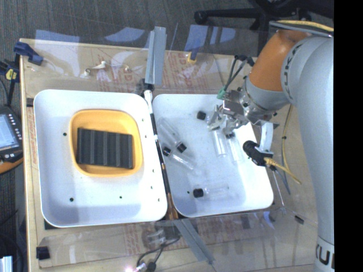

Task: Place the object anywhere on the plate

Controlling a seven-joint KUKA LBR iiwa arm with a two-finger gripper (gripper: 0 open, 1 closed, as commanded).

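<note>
Several clear tubes (174, 140) with black caps are lying scattered in the right bin (255, 194), well apart from the yellow plate (105, 119), which is sitting in the left bin (51, 106) and carrying a dark ridged insert (105, 148). Claw (226, 120) is hovering over the right bin's upper right area; finger state cannot be determined. Both bins are resting on the tabletop (68, 61).

A yellow rounded-square plate (105, 118) bearing a dark ribbed rectangular block (105, 148) sits in the left shallow white bin (57, 203). In the right shallow white bin (249, 194) lie clear plastic tubes with black caps (172, 141) — the gripper (224, 120) hangs above its upper right part.
</note>
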